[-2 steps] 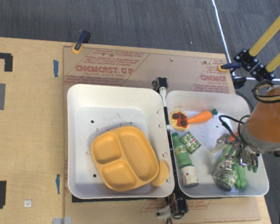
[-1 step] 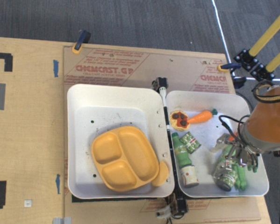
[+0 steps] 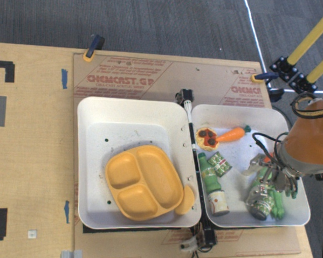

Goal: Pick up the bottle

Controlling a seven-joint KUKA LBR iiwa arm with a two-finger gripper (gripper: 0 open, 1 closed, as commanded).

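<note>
The bottle (image 3: 212, 184) is green with a white and red label near its base. It lies lengthwise along the left wall of the right bin (image 3: 297, 216), neck toward the back. My gripper (image 3: 264, 182) hangs low in the right half of that bin, to the right of the bottle and apart from it. It is over a silvery can-like object (image 3: 258, 205) and a green item (image 3: 278, 204). The orange band of the arm (image 3: 308, 140) covers the bin's right rim.
In the right bin there are also an orange carrot (image 3: 230, 135), a small pizza slice (image 3: 206, 138) and a green packet (image 3: 220, 165). The left bin (image 3: 97, 122) holds a yellow divided tray (image 3: 142, 181). A black clamp (image 3: 184, 95) sits between the bins at the back.
</note>
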